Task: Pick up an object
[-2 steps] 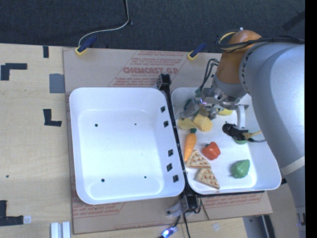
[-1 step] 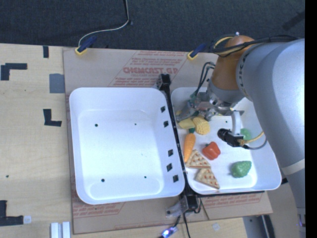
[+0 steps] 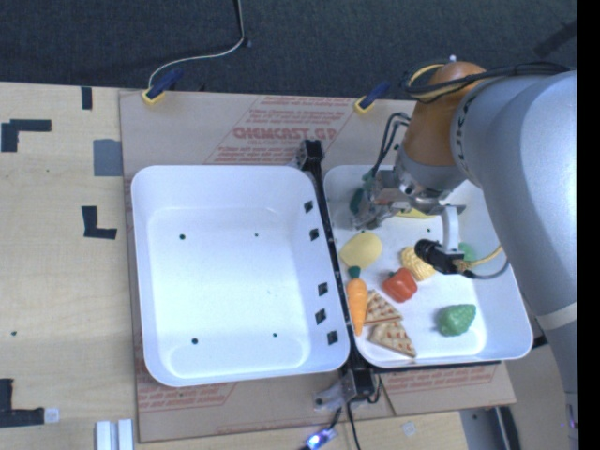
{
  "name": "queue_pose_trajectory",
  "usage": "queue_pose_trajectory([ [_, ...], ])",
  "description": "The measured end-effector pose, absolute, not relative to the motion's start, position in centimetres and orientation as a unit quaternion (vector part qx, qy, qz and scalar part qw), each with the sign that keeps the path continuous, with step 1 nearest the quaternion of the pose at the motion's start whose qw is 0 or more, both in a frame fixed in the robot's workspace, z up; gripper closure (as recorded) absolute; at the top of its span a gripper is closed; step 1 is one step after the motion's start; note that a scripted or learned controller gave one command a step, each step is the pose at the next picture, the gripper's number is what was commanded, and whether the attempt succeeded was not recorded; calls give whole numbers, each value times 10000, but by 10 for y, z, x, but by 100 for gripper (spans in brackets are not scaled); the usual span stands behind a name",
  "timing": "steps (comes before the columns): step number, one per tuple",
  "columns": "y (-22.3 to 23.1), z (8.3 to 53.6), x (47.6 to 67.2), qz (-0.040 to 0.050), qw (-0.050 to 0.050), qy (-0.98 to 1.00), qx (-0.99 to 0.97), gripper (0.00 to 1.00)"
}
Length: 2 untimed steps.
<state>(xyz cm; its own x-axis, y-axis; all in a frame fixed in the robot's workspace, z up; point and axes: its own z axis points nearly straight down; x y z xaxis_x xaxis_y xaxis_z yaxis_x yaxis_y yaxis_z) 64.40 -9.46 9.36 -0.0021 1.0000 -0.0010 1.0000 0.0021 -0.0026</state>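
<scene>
White plastic forms the right bin [image 3: 506, 345], and all the candidates lie in it; the left bin [image 3: 225, 270] beside it holds nothing to grasp. Nearest the camera, along the front wall, sit two waffle-patterned wedges [image 3: 386, 324], one overlapping the other, with an orange carrot [image 3: 357, 303] just beside them against the divider and a green lump [image 3: 457, 319] off to their right. Flat wedges hugging the floor look like poor first choices, and the carrot against the wall leaves little room for a finger on that side.

Next back come a red piece [image 3: 400, 285], a yellow corn-like piece [image 3: 417, 262] touching it, and a pale yellow lemon [image 3: 362, 248]. The lemon stands slightly apart from its neighbours and is rounded, so I judge it the best target.

Farther back, the hand [image 3: 373, 204] hangs low near the bin's rear left corner, just behind the lemon, under the orange band of the arm [image 3: 441, 129]. Whether it is spread or closed I cannot tell, as wrist and cables hide the tips; nothing shows between them.

To do this well, the hand should come forward over the lemon's middle, descend straight, straddle its short axis clear of the carrot top, and close before lifting slowly.
</scene>
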Motion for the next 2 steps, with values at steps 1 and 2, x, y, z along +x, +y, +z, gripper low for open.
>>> queue_pose_trajectory([
  [1, -95, 93, 644, 15, 9, -7079, -7063, 0],
  [2, -119, 84, 585, 9, 8, -7069, -7073, 0],
])
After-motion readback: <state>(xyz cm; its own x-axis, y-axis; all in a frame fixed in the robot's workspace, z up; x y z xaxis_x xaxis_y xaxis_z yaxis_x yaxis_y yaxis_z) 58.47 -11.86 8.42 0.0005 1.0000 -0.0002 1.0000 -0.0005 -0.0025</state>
